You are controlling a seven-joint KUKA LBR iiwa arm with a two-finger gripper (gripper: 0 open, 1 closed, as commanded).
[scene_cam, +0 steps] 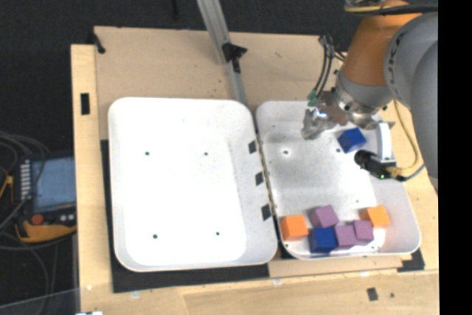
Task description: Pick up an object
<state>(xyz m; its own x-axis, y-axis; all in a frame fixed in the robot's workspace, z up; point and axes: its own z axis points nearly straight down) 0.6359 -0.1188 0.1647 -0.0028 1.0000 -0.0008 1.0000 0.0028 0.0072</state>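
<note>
Gripper point(316, 122) hangs over the right bin point(295, 173); finger state can't be told. Blue cube point(351, 139) lies just beside it, on its right.

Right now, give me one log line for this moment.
gripper: over right bin, far end | fingers: cannot tell | blue cube: beside gripper | six cubes: near edge | left bin

This looks like a robotics lab: a plain plywood bench point(169, 63) stands on dark carpet, two white bins point(184, 181) sit side by side left of the arm, and a control pendant point(48, 192) with tangled cables lies far left.
</note>
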